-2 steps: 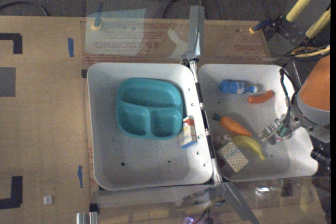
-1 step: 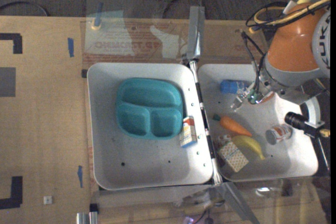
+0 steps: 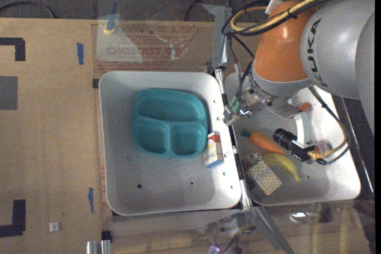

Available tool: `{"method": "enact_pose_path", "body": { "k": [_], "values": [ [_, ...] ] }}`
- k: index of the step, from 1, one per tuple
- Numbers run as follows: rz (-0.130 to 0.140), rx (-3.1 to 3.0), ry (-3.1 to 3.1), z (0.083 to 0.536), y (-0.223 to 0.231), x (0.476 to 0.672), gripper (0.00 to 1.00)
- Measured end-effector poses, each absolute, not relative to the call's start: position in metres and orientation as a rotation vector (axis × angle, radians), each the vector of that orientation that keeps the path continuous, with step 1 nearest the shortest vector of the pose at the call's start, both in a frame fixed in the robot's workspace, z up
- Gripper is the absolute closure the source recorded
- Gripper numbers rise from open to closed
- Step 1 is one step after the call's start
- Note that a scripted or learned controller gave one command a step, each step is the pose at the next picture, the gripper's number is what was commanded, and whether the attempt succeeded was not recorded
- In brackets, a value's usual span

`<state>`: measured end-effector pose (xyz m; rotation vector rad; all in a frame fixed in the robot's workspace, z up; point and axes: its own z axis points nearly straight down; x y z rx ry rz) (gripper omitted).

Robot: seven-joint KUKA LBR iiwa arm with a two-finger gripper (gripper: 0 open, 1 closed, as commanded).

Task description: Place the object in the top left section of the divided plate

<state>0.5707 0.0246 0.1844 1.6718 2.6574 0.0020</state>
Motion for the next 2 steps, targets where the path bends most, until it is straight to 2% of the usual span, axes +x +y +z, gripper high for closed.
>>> {"method": "enact_pose_path", "body": {
  "k": [1,2],
  "values": [
    [-0.001,1.426,2.802,0.196,0.028,0.49,1.0],
    [-0.001,1.404,2.812,0.151,0.107,0.479,1.0]
  ]
}}
